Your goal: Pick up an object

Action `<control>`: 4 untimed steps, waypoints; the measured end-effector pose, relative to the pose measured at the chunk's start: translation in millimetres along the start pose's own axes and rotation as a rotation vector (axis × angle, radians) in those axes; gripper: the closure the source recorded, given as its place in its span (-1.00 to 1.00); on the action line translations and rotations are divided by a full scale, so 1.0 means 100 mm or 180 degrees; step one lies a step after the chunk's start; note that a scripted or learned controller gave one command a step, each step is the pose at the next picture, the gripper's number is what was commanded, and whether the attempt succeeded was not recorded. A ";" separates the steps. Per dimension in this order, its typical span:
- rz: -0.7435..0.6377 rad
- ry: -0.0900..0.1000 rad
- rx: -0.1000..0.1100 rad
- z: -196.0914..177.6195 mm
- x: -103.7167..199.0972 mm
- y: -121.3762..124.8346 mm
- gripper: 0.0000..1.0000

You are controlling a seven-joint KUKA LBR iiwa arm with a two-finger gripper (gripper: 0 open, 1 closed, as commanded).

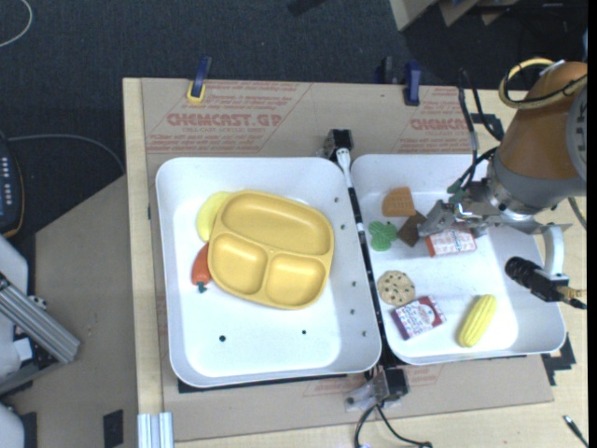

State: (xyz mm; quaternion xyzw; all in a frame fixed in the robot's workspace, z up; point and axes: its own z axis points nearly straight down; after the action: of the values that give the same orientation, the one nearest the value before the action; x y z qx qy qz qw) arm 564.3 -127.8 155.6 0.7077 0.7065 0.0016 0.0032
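Note:
My gripper [424, 227] reaches in from the right and hangs low in the right bin [524, 308], in its upper middle. It sits between a green broccoli-like piece [381, 235] on its left and a red-and-white packet [454, 244] on its right, whose upper edge it partly covers. A brown toast-like piece [398, 201] lies just above it. Nearer the front of that bin lie a chocolate-chip cookie [396, 288], a dark red packet [417, 317] and a yellow corn cob [477, 320].
The left bin [252, 348] holds a yellow compartment tray [270, 248] with an orange-red vegetable [201, 267] at its left edge. The grey and orange arm [541, 147] looms over the right bin's far right. A black fitting [530, 276] sticks out there.

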 end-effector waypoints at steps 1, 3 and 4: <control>-0.0008 0.0000 -0.0003 -0.63 -0.03 0.06 1.00; -0.0022 0.0005 0.0004 -0.75 0.30 0.48 1.00; -0.0026 0.0009 0.0005 -0.79 0.77 0.87 1.00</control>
State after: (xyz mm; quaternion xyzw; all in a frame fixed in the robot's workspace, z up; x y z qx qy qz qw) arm 650.5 -51.2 235.0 0.7048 0.7094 0.0021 0.0017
